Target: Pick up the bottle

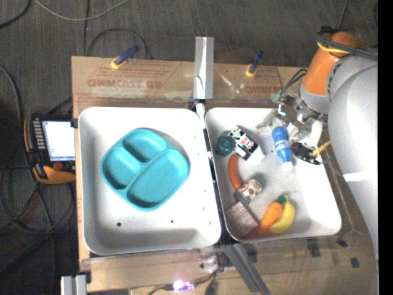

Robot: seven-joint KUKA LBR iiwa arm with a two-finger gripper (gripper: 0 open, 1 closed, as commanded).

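Observation:
The bottle [280, 142] is blue with a white end and lies on its side in the upper right part of the right bin [319, 226]. My gripper [296, 129] reaches down from the grey arm with the orange band [319, 72] and hangs just above and to the right of the bottle, very close to it. Whether it touches the bottle cannot be made out.
To the left of the bottle are a black-and-white carton [244, 141] and a dark teal round piece [225, 144]. Lower in the bin lie a red sausage [234, 172], a small can [249, 190], a carrot [269, 217] and a banana [285, 216]. A teal divided plate [145, 168] rests in the left bin [92, 226].

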